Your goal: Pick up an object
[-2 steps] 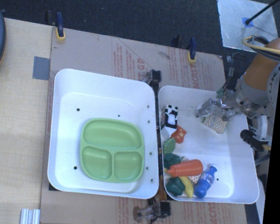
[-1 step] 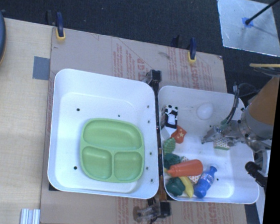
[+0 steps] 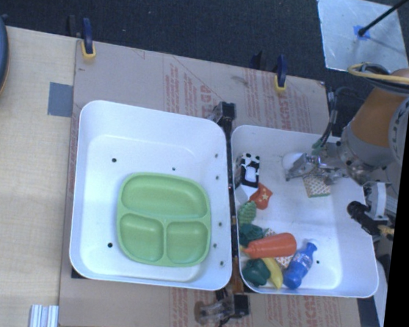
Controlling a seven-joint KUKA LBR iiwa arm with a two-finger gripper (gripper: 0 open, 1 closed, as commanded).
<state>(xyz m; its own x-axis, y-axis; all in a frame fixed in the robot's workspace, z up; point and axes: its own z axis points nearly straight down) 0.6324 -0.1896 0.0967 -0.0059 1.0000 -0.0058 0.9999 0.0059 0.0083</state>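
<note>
Nearest the lens, a clamp [image 3: 217, 310] was seen on the cardboard sheet [image 3: 163, 80] at 6 o'clock, between the two bins. The left bin [image 3: 87, 182] was occupied by a green divided plate [image 3: 163, 219], lying flat at its centre. The right bin [image 3: 354, 274] was loaded with small items bunched toward 7 o'clock: an orange carrot-like piece [image 3: 272, 245], touched at its right end by a blue bottle [image 3: 299, 265], with a yellow piece [image 3: 274, 273] and dark green pieces [image 3: 250, 233] beside and under them. A small red item [image 3: 261, 196] and a black-and-white item [image 3: 248, 170] were placed near the bin's left wall, at 10 o'clock. The arm [image 3: 376, 117] was positioned over the bin's 1 o'clock corner. The gripper [image 3: 314, 172] was lowered there, with a small patterned object [image 3: 318, 186] seen just under its fingers; the opening, and whether that object was gripped, could not be told.
</note>
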